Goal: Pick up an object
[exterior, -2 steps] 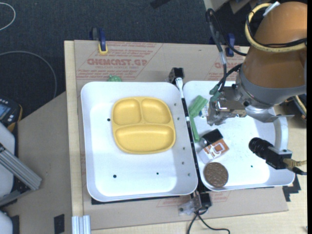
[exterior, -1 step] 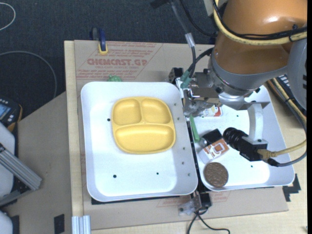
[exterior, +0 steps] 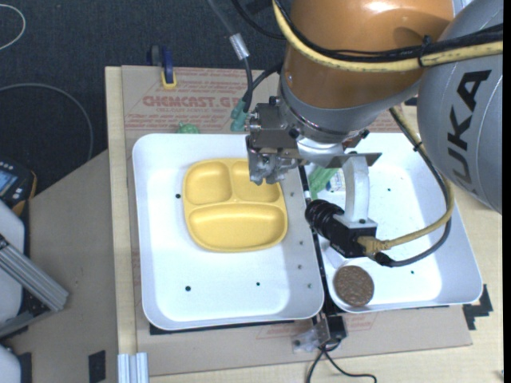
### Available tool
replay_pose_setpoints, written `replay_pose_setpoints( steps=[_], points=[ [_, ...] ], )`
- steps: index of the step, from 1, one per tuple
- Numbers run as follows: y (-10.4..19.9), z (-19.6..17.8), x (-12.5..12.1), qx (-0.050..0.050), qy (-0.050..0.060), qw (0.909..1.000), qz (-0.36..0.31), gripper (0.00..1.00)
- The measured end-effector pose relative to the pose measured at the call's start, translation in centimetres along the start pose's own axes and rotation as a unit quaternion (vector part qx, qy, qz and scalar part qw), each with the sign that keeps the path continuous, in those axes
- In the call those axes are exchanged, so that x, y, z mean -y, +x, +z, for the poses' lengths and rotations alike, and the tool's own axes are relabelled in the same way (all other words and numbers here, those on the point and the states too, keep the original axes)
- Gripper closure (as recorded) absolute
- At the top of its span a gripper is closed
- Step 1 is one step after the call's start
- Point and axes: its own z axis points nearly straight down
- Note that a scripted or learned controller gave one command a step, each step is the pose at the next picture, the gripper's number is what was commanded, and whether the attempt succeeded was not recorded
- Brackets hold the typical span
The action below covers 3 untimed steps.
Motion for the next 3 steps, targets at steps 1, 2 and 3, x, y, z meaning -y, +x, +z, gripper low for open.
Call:
replay_pose_setpoints(
  steps=[1, 2, 3],
  points=[
    [-5.7, 1.3, 0.0, 0.003, 0.004, 1.0000, 0.008, 1.00],
    [-5.3, 0.2, 0.0, 0.002, 0.002, 1.0000, 0.005, 1.00],
    [0.1, -3.2, 0.0, 0.000, 0.000, 1.0000, 0.002, 1.00]
  ],
)
